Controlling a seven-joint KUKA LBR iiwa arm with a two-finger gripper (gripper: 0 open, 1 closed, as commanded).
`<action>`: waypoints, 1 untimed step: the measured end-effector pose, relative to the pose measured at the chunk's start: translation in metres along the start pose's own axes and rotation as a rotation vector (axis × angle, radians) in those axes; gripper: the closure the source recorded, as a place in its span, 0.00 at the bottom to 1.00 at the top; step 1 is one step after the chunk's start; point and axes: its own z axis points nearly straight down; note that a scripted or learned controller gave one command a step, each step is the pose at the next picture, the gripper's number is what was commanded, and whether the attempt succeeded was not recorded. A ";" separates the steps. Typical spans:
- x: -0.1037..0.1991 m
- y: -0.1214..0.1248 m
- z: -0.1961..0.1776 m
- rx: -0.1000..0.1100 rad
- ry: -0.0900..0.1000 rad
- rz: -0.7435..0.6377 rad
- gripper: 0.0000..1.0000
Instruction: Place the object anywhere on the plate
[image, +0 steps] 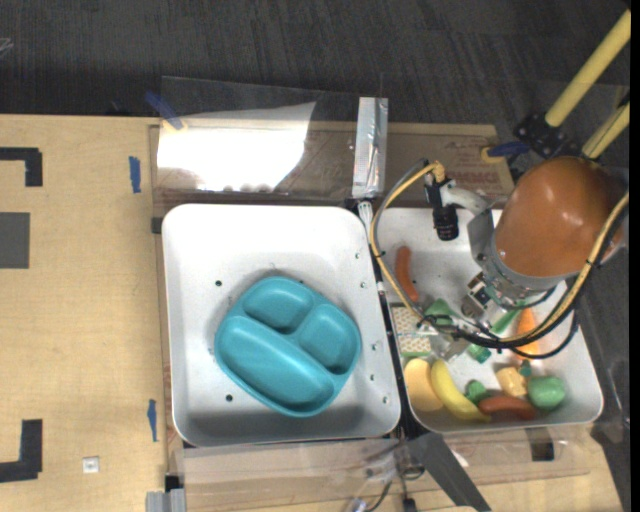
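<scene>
1. Over the right bin (590, 395), the grey arm with its orange band (545, 220) reaches in from the right, wrist tilted down and to the left.
2. Pincer (447, 328) sits low among the toy food at the bin's left-middle; cannot tell how far apart its jaws stand or whether anything is in them, since the wrist, cables and clutter blur that spot.
3. Toy food all lies in the right bin: banana (452, 390) near the front left, pale yellow round piece (418, 385) touching it on its left.
4. Reddish-brown sausage-like piece (505, 406) lies along the front wall, green piece (546, 392) just beside it on the right.
5. Small yellow chunk (511, 379) sits behind the sausage; orange carrot-like piece (527, 322) lies under the wrist.
6. Orange-red elongated piece (404, 272) lies near the bin's left wall, apart from the front cluster.
7. Left bin (190, 240) holds a teal divided plate (288, 343), three compartments, set slightly right of centre, turned at an angle.
8. No food on the plate; plate and pincer are well apart, with the bin walls between them.
9. Yellow cable (385, 200) loops from the wrist over the right bin's back-left corner.
10. Both bins rest on the table (70, 300), a wood-coloured surface with black marks and blue tape bits.
</scene>
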 end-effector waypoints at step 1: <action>0.000 -0.019 0.000 0.001 0.006 0.173 0.00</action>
